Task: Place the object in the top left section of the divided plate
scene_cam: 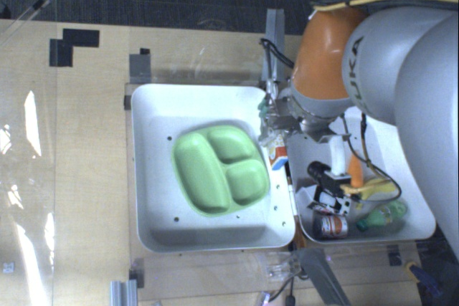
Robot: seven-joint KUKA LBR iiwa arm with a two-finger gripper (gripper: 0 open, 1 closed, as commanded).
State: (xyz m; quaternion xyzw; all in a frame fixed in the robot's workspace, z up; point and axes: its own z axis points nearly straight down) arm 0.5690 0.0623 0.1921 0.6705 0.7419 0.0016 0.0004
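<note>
Pale counter (pixel 72 154): tool (pixel 275 128) hangs at two o'clock of the green plate (pixel 208 179), grip impossible to tell; releasing here would probably miss it.

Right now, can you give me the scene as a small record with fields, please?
left bin: holds the green divided plate
plate sections: three, all bare
gripper: over the wall between the bins, beside the plate's right edge
under gripper: small red and white thing; held or not, cannot tell
right bin: can, green bottle, other small things
</note>
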